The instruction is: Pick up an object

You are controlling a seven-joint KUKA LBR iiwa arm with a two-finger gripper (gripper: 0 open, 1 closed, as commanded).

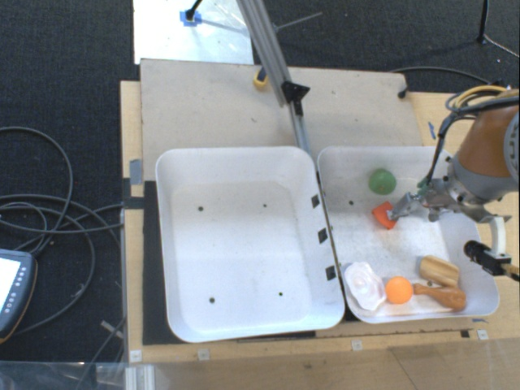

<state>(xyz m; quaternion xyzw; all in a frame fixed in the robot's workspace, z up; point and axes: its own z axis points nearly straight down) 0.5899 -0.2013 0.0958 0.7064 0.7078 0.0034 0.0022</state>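
Now at the approach step: my gripper (400,210) is low over the right bin (479,299), its tip touching or just beside the small red-orange block (383,215). Whether the block sits between the tips or only next to them I cannot tell at this angle, and I cannot tell how the hand is set either. I judge nothing lifted yet; the block looks to rest on the bin floor.

Other candidates in the same bin: green ball (382,181) just above the block, orange ball (398,290) near the front wall, a clear-white plastic piece (363,284) touching it on one side, and a wooden tool (439,281) on the other.

Next move, as I read it: centre over the block, close, then rise straight. The block is small and tilted, so it may skid away. The green ball is near enough to get nudged.

Surface: both bins are shallow, white and smooth, side by side on a pale wooden bench (211,104). The left bin (171,242) shows a bare floor. Room: dark carpet, loose cables (57,210), and a pendant screen (10,287) by the bench.
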